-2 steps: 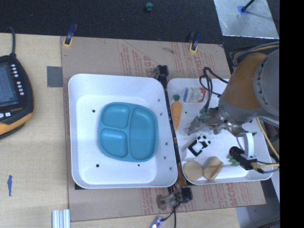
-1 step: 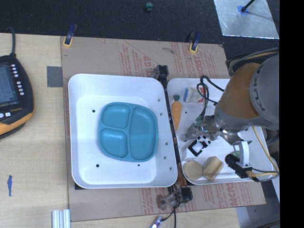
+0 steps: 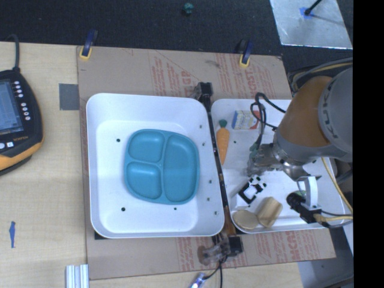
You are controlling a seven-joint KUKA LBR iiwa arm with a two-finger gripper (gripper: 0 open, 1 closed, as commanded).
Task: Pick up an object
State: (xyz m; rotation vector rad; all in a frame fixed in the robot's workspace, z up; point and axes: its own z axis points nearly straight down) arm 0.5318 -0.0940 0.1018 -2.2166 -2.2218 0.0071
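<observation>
- Camera view, bench: pale wood-grain top overlaid with a brown cardboard sheet carrying faint red printed lettering, too faint to read. Two clamps with yellow jaws and blue handles hold its far edge.
- Left bin: shallow, white, smooth plastic with rounded corners and small dark holes in the floor. A blue divided plate, matte, rounded-rectangular, three compartments, lies flat at its centre.
- Right bin: same white plastic, touching the left bin along a dark seam.
- Right bin contents: an orange toy carrot, tapered, with a green tip, lies along the left wall. A small flat card or packet with blue and red print lies at the far end; print unreadable.
- Near end of the right bin: a tan wooden-looking cylinder rests against a pale shallow bowl-shaped piece. A small black-and-white patterned object lies just beyond them.
- Arm: grey casing with an orange band, entering from the right, black cables looped at the wrist.
- Gripper: low over the middle of the right bin, just above the black-and-white object; whether the end effector is open or closed cannot be told.
- Left bench edge: a black and orange handheld pendant with a screen; text illegible.
</observation>
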